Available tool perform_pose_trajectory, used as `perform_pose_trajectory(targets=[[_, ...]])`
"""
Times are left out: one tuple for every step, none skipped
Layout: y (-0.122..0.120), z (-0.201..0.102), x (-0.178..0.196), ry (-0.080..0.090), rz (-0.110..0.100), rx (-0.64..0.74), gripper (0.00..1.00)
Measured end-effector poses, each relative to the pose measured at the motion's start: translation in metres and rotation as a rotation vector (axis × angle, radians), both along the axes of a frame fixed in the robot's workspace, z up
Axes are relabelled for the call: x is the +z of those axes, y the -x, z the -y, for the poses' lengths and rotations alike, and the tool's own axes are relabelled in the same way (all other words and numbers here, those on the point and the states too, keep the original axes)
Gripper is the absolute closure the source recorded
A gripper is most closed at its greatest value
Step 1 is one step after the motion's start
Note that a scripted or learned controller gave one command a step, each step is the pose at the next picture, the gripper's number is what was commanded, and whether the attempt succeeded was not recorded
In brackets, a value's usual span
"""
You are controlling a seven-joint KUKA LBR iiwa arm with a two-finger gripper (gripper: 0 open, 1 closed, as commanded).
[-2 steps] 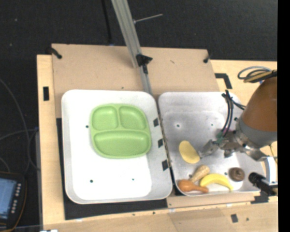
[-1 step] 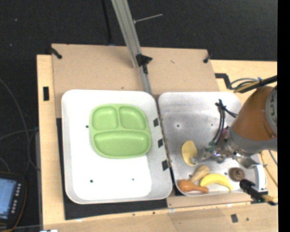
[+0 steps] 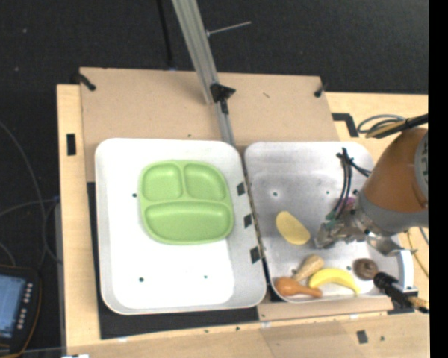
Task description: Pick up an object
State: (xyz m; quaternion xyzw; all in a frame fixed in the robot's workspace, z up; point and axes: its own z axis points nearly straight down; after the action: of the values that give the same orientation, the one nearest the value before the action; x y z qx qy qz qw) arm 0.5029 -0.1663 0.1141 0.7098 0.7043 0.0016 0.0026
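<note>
A tan bench [image 3: 172, 110] on dark floor; gripper [image 3: 330, 233] low, its grip impossible to tell.

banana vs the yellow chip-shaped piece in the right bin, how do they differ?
The banana is long and curved; the yellow chip-shaped piece is a rounded oval. The banana is brighter yellow, the piece paler. The banana lies by the bin's near edge beside other items; the piece lies alone, further in. Both rest in the right bin.

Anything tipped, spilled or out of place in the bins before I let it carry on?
Nothing stands out. The green divided plate lies flat in the left bin. The yellow chip, banana and other small items sit loose in the right bin, near the gripper.
</note>
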Motion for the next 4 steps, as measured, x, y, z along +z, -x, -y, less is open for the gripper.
perform_pose_trajectory(targets=[[0.005,0.000,0.046,0.001,0.001,0.005,1.00],[-0.001,0.004,0.091,0.002,0.002,0.010,1.00],[-0.002,0.005,0.093,0.000,-0.003,0.011,1.00],[-0.019,-0.047,0.088,-0.002,-0.005,0.015,1.00]])
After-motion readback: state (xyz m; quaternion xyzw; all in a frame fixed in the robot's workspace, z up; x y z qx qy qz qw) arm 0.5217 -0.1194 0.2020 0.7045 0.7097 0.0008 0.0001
